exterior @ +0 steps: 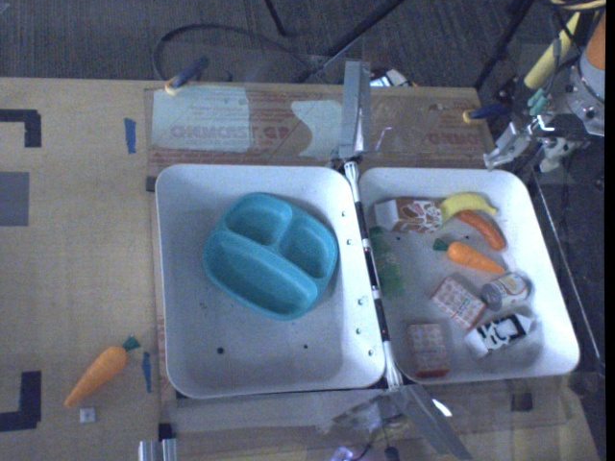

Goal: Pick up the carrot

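An orange carrot with a green top [473, 256] lies in the right bin [553, 286], toward its far right part. A second orange vegetable [480, 228] rests just behind it, beside a yellow banana [468, 203]. Another carrot [96, 373] lies outside the bins on the bench at the near left. My gripper [524, 152] hangs over the far right corner of the right bin, above and behind the vegetables. It is open and nothing is between its fingers.
The right bin also holds a brown-and-white carton [413, 214], a can [506, 288], a black-and-white carton [500, 332], two small flat boxes [456, 301] [429, 346] and a green item [389, 262] by the divider. A blue divided plate [271, 254] lies in the left bin [183, 334].
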Action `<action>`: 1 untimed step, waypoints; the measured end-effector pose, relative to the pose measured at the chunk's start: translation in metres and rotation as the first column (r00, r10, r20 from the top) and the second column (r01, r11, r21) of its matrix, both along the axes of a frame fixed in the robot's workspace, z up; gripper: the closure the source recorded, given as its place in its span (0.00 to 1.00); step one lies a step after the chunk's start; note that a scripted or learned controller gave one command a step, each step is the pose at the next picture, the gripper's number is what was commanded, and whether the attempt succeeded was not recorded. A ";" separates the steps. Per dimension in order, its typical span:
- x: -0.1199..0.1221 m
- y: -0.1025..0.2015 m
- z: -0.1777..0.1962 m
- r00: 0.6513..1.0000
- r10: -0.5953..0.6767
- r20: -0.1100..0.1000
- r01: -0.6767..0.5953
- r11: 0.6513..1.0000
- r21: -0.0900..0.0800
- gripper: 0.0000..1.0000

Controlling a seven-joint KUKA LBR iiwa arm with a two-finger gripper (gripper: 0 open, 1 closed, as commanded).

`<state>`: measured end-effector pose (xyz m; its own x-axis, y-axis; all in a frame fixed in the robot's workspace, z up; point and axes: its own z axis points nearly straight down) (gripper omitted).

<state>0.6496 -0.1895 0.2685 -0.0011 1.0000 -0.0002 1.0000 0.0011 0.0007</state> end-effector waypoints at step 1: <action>-0.023 0.022 -0.128 0.994 0.109 -0.001 -0.109 0.994 0.000 0.00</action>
